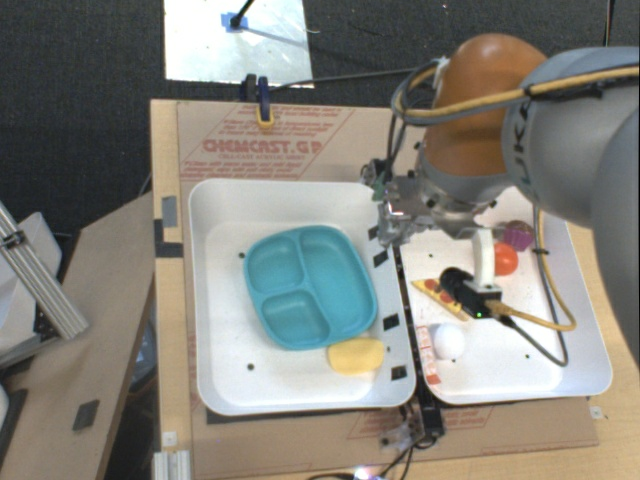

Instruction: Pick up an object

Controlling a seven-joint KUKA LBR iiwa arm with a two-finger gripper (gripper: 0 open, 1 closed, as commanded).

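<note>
While the task names no single object, I read this frame as the approach before a pick. The grey arm (560, 138), reaching in from 3 o'clock with its orange band uppermost, hangs over the worktop (260, 133). On the worktop, the left bin (215, 268) and the right bin (560, 358) share a wall.

The biggest candidate, a teal divided tray (310, 286), lies flat at the centre of the left bin. It is probably too broad and low for an easy grasp.

The end effector (392, 213) sits over the 12 o'clock end of that shared wall. The wrist hides its working end, so I cannot tell whether it is open or closed, and I see nothing in its grip. From there either bin is a short move away, which I take to be why the program places it so.

A yellow block (356, 356) lies at the tray's 5 o'clock corner, touching or nearly so. Its top is free, which makes it a likelier target in my judgement.

The right bin holds the small pieces:
- A flat yellow-and-red wedge (435, 293) lies at 9 o'clock.
- A white ball (447, 341) lies at 8 o'clock, near the wall.
- An orange ball (505, 259) and a purple piece (518, 234) lie close together at 12 o'clock, just beside the arm.

The balls could roll from a poor grasp.
</note>
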